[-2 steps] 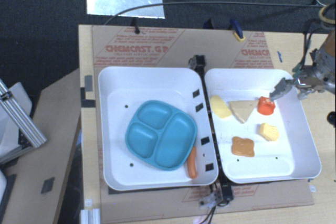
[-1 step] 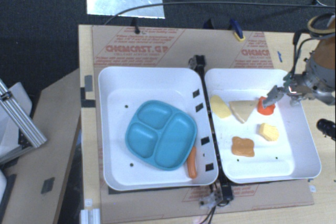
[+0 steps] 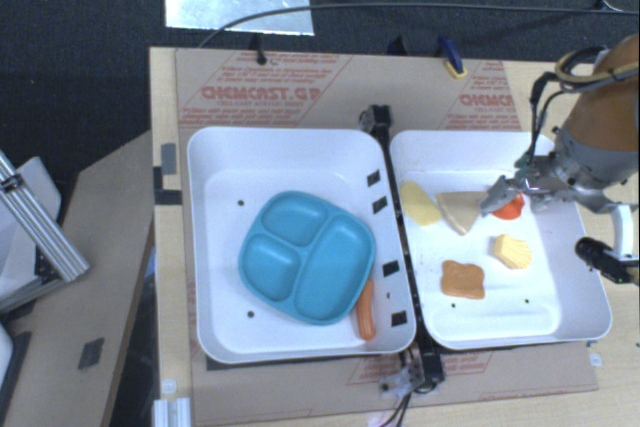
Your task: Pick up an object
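Worktop covered by brown sheet with red lettering; two shallow white bins side by side on it.

Left bin: blue divided plate sits in the middle, three compartments, tilted relative to the bin walls. An orange sausage-shaped piece lies just beside the plate's lower right edge, near the bin's right wall.

Right bin: five small items.
- Pale yellow rounded piece, upper left of the bin floor.
- Beige wedge-shaped piece, just beside the yellow one, to its right.
- Red piece, partly hidden under the tool tip, just right of the wedge.
- Yellow ridged piece, below the red one, apart from it.
- Brown toast-like piece, lower centre of the bin, apart from the others.

Arm enters from the right, over the right bin's upper right part. End effector is low over the bin floor, its tip between the beige wedge and the red piece. Tip touches or overlaps both in this view; cannot tell which, if either, it contacts. Whether the end effector is apart or together: cannot tell, the tip is too small and blurred. Nothing is clearly seen between its parts.

The yellow ridged piece and the brown piece lie below the end effector, well clear of it. Pale yellow piece lies to its left, beyond the wedge.
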Motion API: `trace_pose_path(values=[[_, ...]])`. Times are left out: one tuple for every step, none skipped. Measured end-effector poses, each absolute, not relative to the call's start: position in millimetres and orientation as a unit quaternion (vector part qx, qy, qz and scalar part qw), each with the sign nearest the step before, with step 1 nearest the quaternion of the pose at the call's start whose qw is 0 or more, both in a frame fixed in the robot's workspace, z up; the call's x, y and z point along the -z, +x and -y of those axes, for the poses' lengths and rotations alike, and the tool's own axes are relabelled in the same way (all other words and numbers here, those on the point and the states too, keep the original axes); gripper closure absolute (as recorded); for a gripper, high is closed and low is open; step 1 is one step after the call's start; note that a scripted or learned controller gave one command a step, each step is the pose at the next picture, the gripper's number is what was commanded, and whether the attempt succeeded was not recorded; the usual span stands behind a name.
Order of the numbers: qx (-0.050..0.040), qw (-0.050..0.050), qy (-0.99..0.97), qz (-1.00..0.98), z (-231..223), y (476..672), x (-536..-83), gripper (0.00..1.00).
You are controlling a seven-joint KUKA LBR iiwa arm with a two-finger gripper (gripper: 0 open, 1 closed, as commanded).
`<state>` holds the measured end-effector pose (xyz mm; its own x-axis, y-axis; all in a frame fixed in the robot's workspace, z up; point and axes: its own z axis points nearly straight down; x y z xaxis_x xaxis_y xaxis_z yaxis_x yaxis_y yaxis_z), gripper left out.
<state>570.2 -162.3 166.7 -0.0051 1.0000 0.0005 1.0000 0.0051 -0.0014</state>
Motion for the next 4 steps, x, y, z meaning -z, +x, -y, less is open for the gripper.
trace_pose_path(values=[[-0.0005, 0.001, -0.706, 0.708, 159, 566.0, -105, 0.00], [0.0009, -0.002, -0.706, 0.708, 160, 567.7, -119, 1.00], [0.0013, -0.002, -0.706, 0.709, 157, 567.8, -183, 1.00], [0.0020, -0.003, -0.705, 0.709, 148, 565.4, -240, 1.00]])
